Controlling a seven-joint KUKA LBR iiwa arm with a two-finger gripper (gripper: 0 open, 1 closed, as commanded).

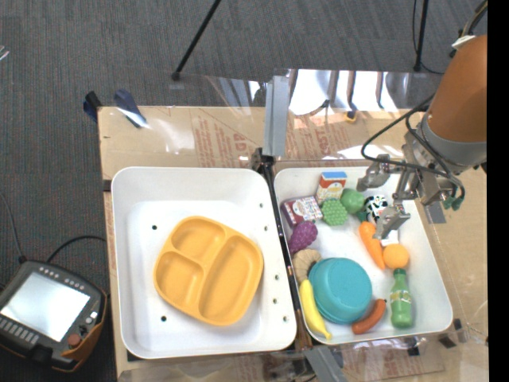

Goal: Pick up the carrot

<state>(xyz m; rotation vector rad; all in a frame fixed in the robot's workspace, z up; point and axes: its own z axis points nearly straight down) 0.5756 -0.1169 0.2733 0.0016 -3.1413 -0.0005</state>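
Right bin, near end: green bottle, sausage, banana and teal bowl are noted. Farther back the carrot is seen lying just beside an orange. The claw is poised just above the carrot; open or closed cannot be told. A yellow divided plate is seen in the left bin.

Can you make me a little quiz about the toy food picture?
1. True or false: the carrot lies in the same bin as the yellow plate.
2. Which round fruit touches the carrot's lower end? A) orange B) apple C) plum
3. Fill in: the banana lies beside the teal ____.

Key: 1 false, it lies in the right bin, close under the gripper. 2 A. 3 bowl.
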